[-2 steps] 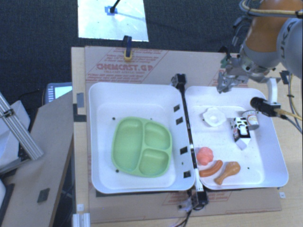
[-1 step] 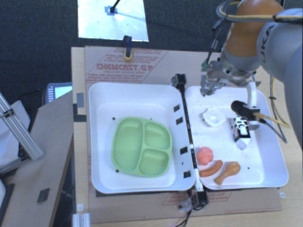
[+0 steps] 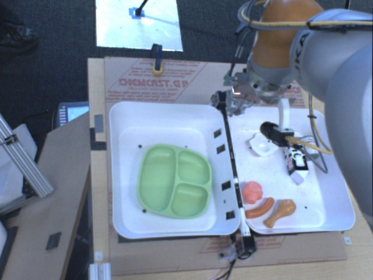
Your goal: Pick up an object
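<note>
Gripper [image 3: 228,101] state unclear, pink round toy [image 3: 252,191], orange sausage [image 3: 259,207], tan drumstick [image 3: 280,212], rt bin [image 3: 335,203]

Glossy green plastic tray [image 3: 173,181]; smooth white plastic bins [image 3: 122,156].

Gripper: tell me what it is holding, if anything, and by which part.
Cannot tell: the gripper, at the right bin's far corner, is too dark to read.
</note>
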